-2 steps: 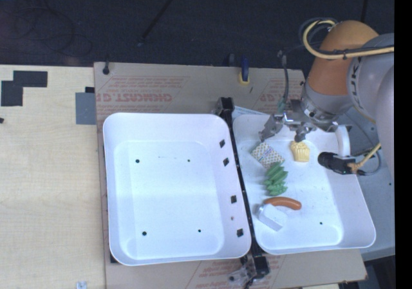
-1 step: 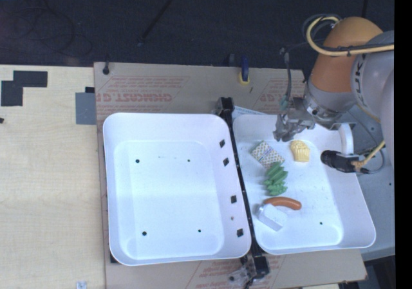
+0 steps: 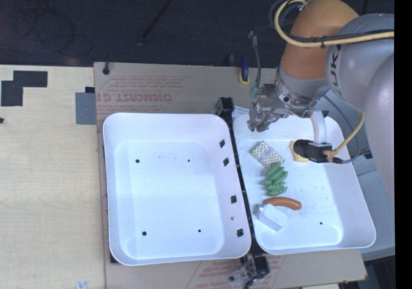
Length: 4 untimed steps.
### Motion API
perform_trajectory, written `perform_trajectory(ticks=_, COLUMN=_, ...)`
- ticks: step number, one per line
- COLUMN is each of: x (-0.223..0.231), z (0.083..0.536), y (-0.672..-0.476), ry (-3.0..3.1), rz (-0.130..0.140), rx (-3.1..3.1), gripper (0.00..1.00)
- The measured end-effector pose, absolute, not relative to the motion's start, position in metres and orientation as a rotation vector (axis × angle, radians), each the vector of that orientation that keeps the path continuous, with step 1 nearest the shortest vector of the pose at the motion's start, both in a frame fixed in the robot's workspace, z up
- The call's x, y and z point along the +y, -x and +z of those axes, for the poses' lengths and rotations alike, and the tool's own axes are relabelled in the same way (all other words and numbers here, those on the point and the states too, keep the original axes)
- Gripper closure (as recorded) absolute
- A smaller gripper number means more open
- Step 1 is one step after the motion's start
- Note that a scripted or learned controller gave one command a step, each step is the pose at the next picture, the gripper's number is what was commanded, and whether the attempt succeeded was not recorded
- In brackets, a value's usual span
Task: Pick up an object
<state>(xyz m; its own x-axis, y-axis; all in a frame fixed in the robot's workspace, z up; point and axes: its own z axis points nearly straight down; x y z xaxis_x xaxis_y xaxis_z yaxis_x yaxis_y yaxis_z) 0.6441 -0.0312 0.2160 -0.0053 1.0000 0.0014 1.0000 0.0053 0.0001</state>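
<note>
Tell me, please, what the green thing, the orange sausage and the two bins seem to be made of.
Green thing: probably soft plastic or rubber, matte, going by its knobbly moulded surface. Orange sausage: likely smooth plastic, given its even colour and faint sheen. Bins: apparently thin moulded plastic, smooth white with rounded corners.

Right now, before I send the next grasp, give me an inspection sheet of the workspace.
Surface: left bin and right bin, both white, side by side on printed cardboard.
Job's things: all in the right bin: patterned block, green piece, orange sausage, white block.
Clutter: nothing seen.
Grippers: hand above the right bin's far left corner, apart from the things.
Cables: yellow cable looped at the arm's orange band.
Surroundings: wooden bench at left, dark floor behind.
</note>
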Motion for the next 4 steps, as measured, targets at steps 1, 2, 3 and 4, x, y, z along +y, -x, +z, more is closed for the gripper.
perform_trajectory(ticks=1, x=-0.045, z=0.187, y=-0.584, ry=2.218, rz=0.006, rx=-2.219, gripper=1.0)
perform_trajectory(ticks=2, x=0.011, z=0.221, y=-0.612, ry=2.22, rz=0.003, rx=-2.22, gripper=1.0)
perform_trajectory(ticks=3, x=0.019, z=0.186, y=-0.543, ry=2.22, rz=0.009, rx=-2.214, gripper=1.0)
perform_trajectory(ticks=4, x=0.047, z=0.369, y=-0.512, ry=2.219, rz=-0.003, rx=-2.226, gripper=1.0)
